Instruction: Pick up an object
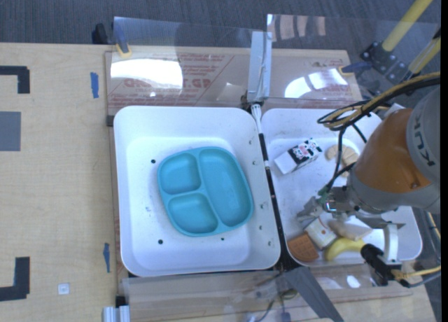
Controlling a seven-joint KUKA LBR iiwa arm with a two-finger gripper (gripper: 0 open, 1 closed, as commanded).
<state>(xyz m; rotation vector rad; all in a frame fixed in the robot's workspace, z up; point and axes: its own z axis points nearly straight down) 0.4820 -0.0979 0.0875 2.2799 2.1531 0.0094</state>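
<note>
I have the arm (395, 159) reaching over the right-hand bin (280, 194), its orange band sitting above the bin's middle and its wrist pointing down toward the near end. The gripper (327, 208) hangs low among the small objects there. I can see metal parts at its tip, but whether they stand wide or narrow I cannot tell from this angle, and I see nothing clearly caught in them.

Taking the gripper as my landmark: just beyond its tip toward the near rim lies a pale block-shaped piece (322, 232), close enough that it may be touching, though I can't be sure. A banana (344, 248) lies just past that block, toward the near rim. Beside the banana, nearer the divider between the bins, sits a round brown waffle-like piece (302, 246). On the far side of the gripper, well apart, lies a small white toy with black patches (299, 154), and near that a tan rounded piece (345, 153) half hidden behind the cables.

The left-hand bin (133, 173) holds a blue divided plate (204, 190), away from the action.

As I judge it, the approach is done and the descent is at or near the bottom; the grasp itself and the lift are not yet shown, so nothing counts as picked up.
</note>
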